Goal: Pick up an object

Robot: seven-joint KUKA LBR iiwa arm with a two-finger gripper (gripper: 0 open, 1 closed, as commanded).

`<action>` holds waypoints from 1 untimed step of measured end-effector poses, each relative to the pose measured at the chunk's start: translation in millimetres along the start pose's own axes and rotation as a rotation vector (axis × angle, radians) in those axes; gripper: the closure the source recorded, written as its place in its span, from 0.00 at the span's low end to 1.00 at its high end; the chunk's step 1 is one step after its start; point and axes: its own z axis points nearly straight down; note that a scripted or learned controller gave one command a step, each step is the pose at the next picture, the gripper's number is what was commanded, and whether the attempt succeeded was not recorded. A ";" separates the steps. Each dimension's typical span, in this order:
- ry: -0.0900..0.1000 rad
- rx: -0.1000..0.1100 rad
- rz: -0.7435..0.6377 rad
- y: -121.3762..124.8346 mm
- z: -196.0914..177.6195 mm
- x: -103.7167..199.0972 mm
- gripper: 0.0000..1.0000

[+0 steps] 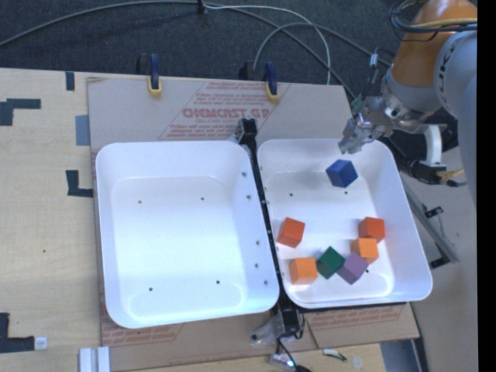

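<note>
Fingers (pixel 350 144) hang just above the blue cube (pixel 342 173) — open or closed, I cannot tell.

A wooden bench (pixel 39 231) carries cardboard sheeting (pixel 225 107) — two white bins (pixel 105 208) side by side atop.

A single fixed camera is looking down on the bench (pixel 46 231) from above at a slant, standing far enough back to be taking in both white bins whole, the left bin (pixel 105 231) and the right bin (pixel 407 231), side by side. It is facing toward the bench's far edge, where dark floor (pixel 93 22) and cables are showing along the top. The arm (pixel 434 53) is entering from the right side of the view.
</note>
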 end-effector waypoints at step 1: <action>0.000 -0.001 0.001 0.6 -52.7 0.1 1.00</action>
